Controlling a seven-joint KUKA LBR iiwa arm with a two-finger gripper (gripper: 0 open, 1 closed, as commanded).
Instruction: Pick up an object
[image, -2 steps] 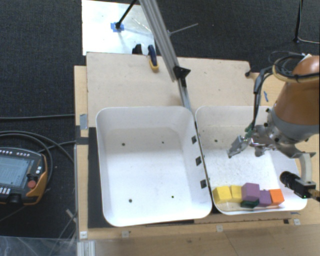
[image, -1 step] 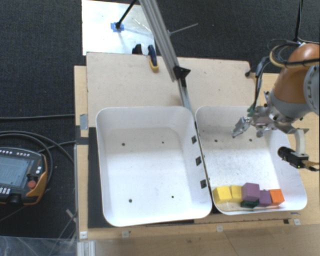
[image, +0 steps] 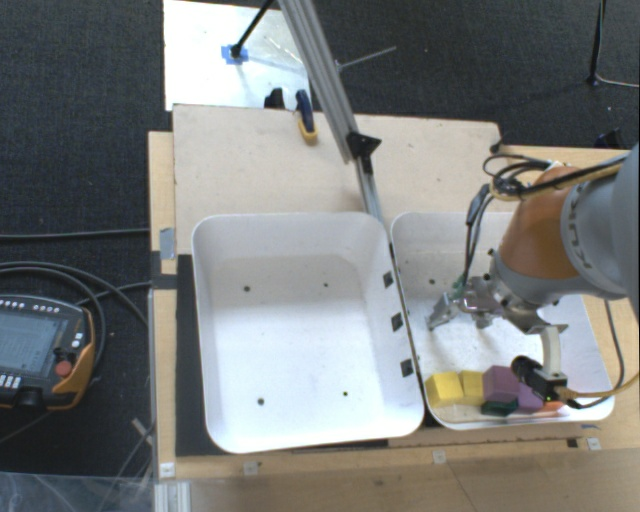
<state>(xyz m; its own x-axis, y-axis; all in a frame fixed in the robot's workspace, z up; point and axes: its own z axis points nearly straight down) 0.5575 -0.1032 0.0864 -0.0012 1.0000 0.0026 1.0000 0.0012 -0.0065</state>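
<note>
My gripper (image: 447, 310) hangs low inside the right bin (image: 430, 245), near its middle, with the grey and orange arm (image: 545, 240) reaching in from the right. Along the bin's front wall lie a yellow block (image: 445, 389), a second yellow block (image: 471, 384), a purple piece (image: 506, 382) and a dark green piece (image: 498, 407). A small orange piece (image: 556, 405) peeks out at the front right corner. The gripper stands apart from these objects, behind and slightly left of them. Nothing shows between its tips.
The left bin (image: 215, 300) sits beside the right one, sharing a divider edge. A slanted metal bar (image: 335, 90) crosses the back of the bench. A teach pendant (image: 35, 350) lies on the floor at the left. Cables loop above the wrist.
</note>
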